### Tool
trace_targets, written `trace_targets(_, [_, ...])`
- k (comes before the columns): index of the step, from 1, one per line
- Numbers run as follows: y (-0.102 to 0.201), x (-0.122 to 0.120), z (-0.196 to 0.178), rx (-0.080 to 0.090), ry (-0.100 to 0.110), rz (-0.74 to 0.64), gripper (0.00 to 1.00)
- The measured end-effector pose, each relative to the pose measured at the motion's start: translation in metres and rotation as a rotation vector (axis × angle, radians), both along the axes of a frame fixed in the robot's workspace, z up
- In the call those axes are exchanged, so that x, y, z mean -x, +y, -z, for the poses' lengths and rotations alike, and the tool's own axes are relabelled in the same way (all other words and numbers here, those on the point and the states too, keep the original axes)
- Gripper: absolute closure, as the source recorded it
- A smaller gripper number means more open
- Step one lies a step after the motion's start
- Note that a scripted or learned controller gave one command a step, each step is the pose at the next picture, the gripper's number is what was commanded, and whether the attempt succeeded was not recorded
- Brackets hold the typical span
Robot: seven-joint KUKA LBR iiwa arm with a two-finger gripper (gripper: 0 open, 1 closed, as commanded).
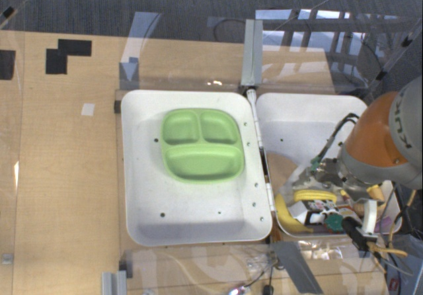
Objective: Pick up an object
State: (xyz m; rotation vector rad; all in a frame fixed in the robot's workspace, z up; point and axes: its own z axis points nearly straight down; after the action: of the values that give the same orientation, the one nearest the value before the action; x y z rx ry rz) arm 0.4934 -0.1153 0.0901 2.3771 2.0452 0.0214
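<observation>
A green divided plate [200, 143] lies flat in the middle of the left bin [142, 174]. My arm reaches into the right bin [297, 118] from the right, its orange band above the wrist. The gripper [316, 189] hangs low over a heap of small objects at the bin's front. A yellow banana-shaped piece [285, 214] curves along the heap's left side, and a green item [334, 222] lies beside white and dark bits. The wrist hides the fingertips and whatever lies under them.
A metal rail [252, 55] runs back from between the two bins. Clear plastic walls stand around the bench, and black marks [66, 54] sit on the wooden top at the far left. Cables trail at the front right [380, 241].
</observation>
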Motion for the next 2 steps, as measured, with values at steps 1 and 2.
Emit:
trace_targets(1, [0.024, -0.072, 0.0, 0.01, 0.0, -0.198, 0.0])
trace_targets(2, [-0.038, 0.001, 0.0, 0.013, -0.002, -0.416, 0.0])
